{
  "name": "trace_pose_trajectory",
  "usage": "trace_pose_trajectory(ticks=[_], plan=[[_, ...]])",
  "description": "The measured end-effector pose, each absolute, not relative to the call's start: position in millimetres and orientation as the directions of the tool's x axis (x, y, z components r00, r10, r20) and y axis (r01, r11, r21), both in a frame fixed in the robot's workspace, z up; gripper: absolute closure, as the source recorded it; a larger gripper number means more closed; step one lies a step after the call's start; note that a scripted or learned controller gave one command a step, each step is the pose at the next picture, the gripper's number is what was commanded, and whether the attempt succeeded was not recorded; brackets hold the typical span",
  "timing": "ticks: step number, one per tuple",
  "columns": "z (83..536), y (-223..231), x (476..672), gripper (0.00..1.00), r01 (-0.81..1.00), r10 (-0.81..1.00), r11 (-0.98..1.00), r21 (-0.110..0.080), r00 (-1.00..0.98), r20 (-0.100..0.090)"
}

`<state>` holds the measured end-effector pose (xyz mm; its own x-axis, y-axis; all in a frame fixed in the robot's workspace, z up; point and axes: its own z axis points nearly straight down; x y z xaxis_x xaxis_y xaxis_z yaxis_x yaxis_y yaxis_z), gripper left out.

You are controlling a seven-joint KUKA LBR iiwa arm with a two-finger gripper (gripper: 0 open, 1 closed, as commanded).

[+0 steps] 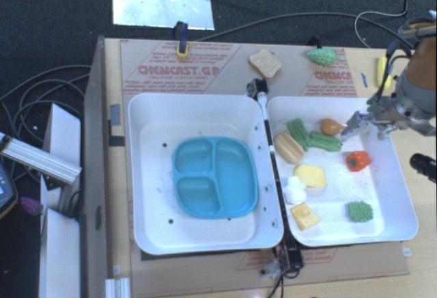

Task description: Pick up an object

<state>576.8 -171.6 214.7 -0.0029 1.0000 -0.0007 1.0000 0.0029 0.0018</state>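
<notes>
the right bin (403, 211) holds many small toy foods. near its top edge lies an orange-brown round thing (332, 127), and the gripper (356, 124) hangs just beside it, on its right. i cannot tell how the gripper is set, and nothing shows caught in it. the grey arm (418, 88) comes in from the right, with an orange band high on it. a red pepper (358, 161) sits a little below the gripper. two green pods (311, 136) lie to the left of the orange-brown thing, and a hot dog bun (288, 147) lies tilted near the bin's left wall. below that sit a yellow lump (311, 175), a small white lump (295, 190) touching it, and a yellow cheese block (304, 216) near the bottom. a bumpy green piece (360, 210) rests in the lower right part. the left bin (147, 153) sits side by side with the right one and has a blue tray (214, 176) with three parts in it. both bins rest on a brown cardboard sheet (171, 68) on the counter. on the cardboard above the bins lie a slice of toast (265, 63) and another bumpy green piece (322, 55), well apart from each other. a yellow and blue clamp (181, 40) holds the top edge of the cardboard.
</notes>
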Motion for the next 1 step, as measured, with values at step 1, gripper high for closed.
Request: trace_pose_trajectory(ticks=[1], plan=[[119.4, -152.5, 635.0, 0.00, 1.000, 1.000, 0.004, 0.000, -0.004, 0.000]])
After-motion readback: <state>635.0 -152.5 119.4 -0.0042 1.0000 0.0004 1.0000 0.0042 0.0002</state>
